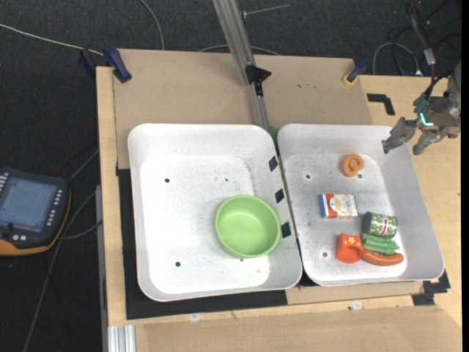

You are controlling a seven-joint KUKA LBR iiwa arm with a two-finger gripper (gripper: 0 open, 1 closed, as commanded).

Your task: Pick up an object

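Observation:
My gripper (412,142) hangs at the right edge of the view, over the far right rim of the right bin (410,185). Its two fingers are spread apart with nothing between them. In that bin lie an orange ring-shaped pastry (352,165), a small white, red and blue box (338,205), a green can on its side (379,225), an orange-red cup (349,248) and a red and green pepper (382,254). The pastry is the closest to the gripper, to its left and a little nearer the camera.
The left bin (183,196) holds a green bowl (247,226) near its right wall. A metal pole (238,39) slants across the back of the bench. A teach pendant (29,207) lies on the floor at left.

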